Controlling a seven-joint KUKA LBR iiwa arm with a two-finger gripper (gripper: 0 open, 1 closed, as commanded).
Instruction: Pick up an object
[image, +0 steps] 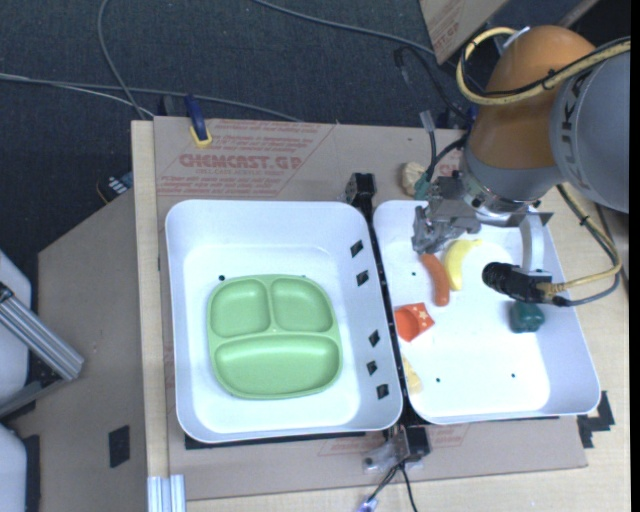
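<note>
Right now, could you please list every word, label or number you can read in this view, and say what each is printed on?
"CHEMCAST G.P": red print on the brown board behind the left bin; its last letters are uncertain.
Smaller red lines above and below it are too blurred to read.

White bins (190, 330); pale green divided plate (274, 335); orange carrot (437, 280); yellow banana (457, 262); red wedge (414, 321); teal block (527, 318); my arm (560, 100) grey, banded orange; tan surface (160, 160), red lettering.
</note>
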